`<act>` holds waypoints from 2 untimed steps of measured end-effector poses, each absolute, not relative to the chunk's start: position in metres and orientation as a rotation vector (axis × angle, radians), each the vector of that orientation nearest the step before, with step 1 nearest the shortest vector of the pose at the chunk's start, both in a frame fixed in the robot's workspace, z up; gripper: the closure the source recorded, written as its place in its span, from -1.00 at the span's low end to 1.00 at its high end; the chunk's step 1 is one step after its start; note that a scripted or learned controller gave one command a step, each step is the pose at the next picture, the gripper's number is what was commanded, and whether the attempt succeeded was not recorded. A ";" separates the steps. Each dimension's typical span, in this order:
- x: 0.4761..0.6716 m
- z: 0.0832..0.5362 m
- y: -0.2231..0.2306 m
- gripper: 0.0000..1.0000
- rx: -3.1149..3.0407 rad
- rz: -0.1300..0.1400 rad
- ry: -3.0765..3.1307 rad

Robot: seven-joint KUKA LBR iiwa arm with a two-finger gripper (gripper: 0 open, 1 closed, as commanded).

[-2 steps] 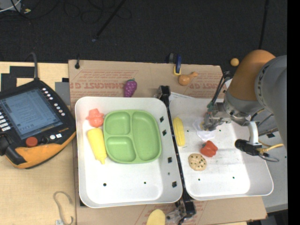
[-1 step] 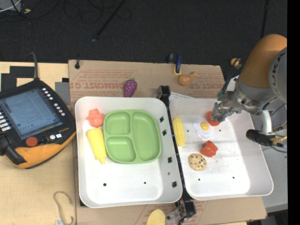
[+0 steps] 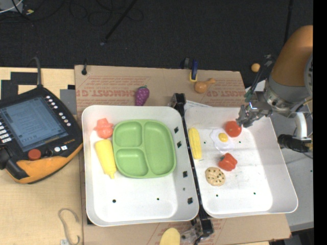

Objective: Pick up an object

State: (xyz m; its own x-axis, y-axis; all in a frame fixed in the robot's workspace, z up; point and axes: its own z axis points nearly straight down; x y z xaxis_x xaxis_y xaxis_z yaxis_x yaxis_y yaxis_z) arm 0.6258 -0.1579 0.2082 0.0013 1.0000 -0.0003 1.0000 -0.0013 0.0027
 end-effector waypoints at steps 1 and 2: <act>0.626 0.229 -0.160 1.00 2.222 0.002 2.219; 0.609 0.229 -0.110 1.00 2.222 -0.001 2.227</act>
